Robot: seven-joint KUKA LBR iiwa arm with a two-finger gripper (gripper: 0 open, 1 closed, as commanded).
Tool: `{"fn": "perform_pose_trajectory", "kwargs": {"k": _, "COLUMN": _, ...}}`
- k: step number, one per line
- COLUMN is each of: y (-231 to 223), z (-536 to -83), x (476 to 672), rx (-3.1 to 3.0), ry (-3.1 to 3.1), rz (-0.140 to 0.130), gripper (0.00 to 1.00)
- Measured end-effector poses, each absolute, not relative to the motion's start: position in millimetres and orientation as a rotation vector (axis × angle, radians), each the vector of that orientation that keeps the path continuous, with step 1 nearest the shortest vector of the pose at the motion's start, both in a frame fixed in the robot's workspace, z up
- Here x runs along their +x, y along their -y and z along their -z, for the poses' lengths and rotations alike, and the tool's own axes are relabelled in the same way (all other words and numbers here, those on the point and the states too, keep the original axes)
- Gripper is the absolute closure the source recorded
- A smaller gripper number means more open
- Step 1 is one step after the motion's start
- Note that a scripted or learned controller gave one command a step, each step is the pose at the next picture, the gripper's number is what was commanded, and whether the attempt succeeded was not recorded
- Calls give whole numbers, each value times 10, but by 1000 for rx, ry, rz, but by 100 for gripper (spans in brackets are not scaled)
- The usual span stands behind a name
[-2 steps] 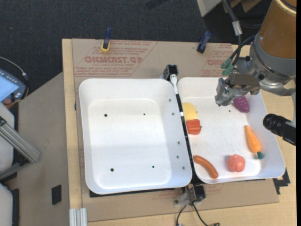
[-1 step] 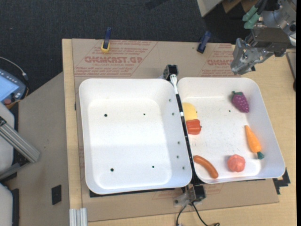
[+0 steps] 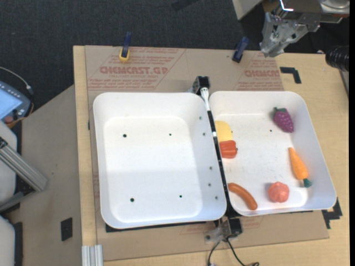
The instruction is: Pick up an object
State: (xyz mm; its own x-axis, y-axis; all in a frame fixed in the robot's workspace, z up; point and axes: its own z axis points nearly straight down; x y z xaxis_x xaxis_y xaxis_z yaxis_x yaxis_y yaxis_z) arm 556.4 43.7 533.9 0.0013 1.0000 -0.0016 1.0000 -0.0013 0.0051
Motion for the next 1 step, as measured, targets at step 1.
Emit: {"fn": "perform_pose_trajectory", "kwargs": {"k": 1, "y": -368, "z": -5338, "x": 6260, "rx": 2220, "ry": -2216, "rz": -4, "gripper": 100}}
